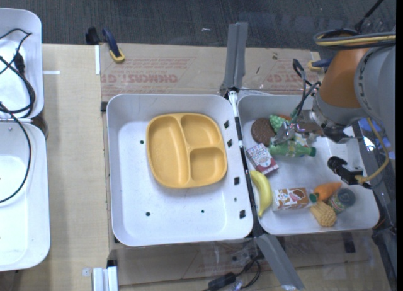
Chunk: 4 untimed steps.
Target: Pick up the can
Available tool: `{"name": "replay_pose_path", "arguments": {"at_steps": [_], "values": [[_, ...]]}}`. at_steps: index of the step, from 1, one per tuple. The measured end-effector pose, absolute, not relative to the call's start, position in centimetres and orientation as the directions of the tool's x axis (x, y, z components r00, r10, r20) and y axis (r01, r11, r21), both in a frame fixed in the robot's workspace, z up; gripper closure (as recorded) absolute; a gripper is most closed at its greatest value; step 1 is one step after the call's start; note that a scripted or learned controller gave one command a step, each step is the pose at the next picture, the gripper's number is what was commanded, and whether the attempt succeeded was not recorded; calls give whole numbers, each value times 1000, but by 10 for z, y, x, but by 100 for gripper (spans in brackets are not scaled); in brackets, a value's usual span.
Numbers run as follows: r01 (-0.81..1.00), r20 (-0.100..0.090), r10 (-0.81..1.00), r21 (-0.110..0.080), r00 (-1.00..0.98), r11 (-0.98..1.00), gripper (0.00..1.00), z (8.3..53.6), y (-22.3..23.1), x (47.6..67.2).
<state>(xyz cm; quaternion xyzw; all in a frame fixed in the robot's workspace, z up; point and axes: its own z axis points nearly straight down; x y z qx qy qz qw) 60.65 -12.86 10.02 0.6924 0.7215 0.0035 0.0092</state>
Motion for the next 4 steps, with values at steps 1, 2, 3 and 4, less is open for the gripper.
{"name": "replay_pose_path", "arguments": {"at_steps": [1, 2, 3, 4], "values": [[991, -1, 991, -2, 135, -135, 0, 92, -155, 580], [991, -2, 991, -2, 132, -132, 100, 101, -155, 580], [998, -1, 998, 1, 70, -70, 100, 93, -186, 512], [998, 0, 998, 0, 69, -69, 0, 92, -185, 512]]}}
